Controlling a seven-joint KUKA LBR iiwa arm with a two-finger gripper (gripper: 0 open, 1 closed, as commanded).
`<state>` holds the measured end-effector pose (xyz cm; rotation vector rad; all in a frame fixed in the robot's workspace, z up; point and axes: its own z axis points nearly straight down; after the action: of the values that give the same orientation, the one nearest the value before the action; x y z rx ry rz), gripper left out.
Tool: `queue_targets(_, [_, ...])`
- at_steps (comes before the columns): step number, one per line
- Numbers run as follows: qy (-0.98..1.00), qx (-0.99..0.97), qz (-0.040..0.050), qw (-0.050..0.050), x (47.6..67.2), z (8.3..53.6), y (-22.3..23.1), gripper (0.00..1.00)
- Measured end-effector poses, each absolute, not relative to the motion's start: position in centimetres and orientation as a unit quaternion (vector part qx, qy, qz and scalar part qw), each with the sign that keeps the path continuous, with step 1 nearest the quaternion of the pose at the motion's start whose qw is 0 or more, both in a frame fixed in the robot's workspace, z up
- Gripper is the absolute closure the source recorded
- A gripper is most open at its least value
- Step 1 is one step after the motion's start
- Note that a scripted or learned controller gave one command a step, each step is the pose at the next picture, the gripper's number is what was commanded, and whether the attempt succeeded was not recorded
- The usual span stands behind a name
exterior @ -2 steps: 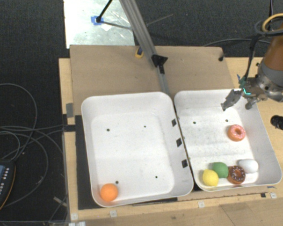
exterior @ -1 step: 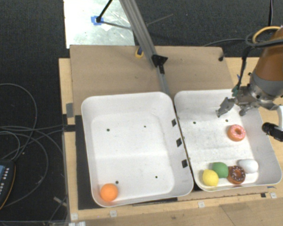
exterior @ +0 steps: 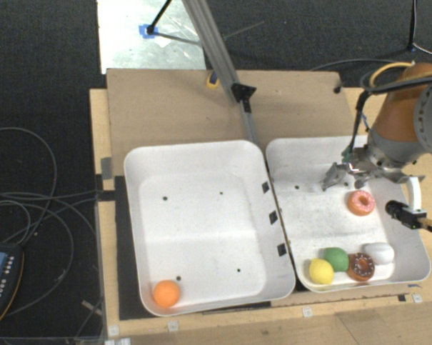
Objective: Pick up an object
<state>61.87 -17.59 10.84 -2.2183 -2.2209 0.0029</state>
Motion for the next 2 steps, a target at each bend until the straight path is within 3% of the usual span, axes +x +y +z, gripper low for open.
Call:
queue_targets(1, [-0.708,-0.707,0.0000,0.000,61.9,9.0,-17.5,0.00])
queue_targets(2, [-0.708,-0.707,-0.0011,-0.002,62.1,10.3,-17.6,1.00])
